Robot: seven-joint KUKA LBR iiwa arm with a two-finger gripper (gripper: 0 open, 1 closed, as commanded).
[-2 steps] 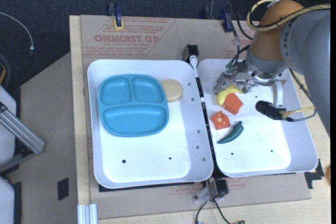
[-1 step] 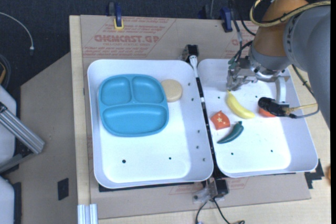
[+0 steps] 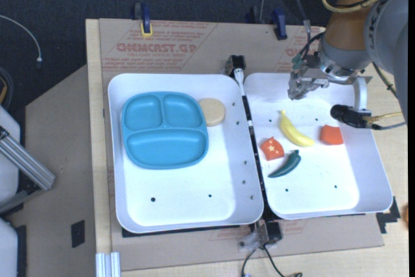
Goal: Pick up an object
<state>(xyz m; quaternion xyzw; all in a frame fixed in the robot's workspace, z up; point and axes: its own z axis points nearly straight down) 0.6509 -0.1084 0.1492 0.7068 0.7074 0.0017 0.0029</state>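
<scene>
In the right bin [image 3: 363,188] lie a yellow banana [image 3: 295,130], a red strawberry-like piece [image 3: 272,148], a dark green pepper [image 3: 286,165] and an orange-red block [image 3: 331,134]. My gripper [image 3: 299,90] hangs over the bin's far edge, above and just beyond the banana, apart from every object. Nothing shows between its fingers. The left bin [image 3: 175,204] holds a blue divided plate [image 3: 165,129] and a tan round cookie [image 3: 212,111] beside it.
The two bins meet along a black-dotted seam [image 3: 249,133] in the middle. Blue clamps [image 3: 144,17] hold the cardboard-covered board at the back. The arm's grey and orange wrist [image 3: 353,23] looms over the right bin's far right corner.
</scene>
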